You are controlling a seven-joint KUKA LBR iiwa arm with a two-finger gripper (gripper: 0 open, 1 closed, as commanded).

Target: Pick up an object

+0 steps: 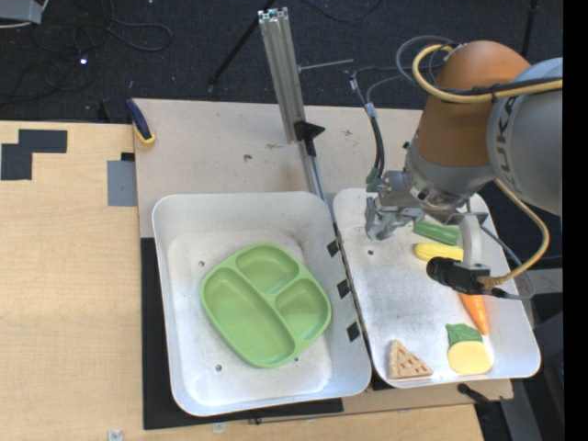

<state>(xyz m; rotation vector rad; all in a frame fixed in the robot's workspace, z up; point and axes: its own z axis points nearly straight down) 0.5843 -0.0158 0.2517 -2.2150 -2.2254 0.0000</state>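
Note:
My gripper [383, 225] hangs over the far left part of the right bin [386, 288], open, with nothing between its fingers. Just to its right lie a green toy vegetable [437, 231] and a yellow piece [434, 251] beside it. An orange carrot [476, 311] lies further toward the front right. Near the front edge of the bin sit a triangular pizza slice [407, 361] and a yellow and green toy fruit [469, 351].
The left bin [184, 237] holds a green divided plate [265, 303]. A metal post [287, 76] rises behind the bins, close to the gripper's left. Bare white floor lies in the right bin's middle left.

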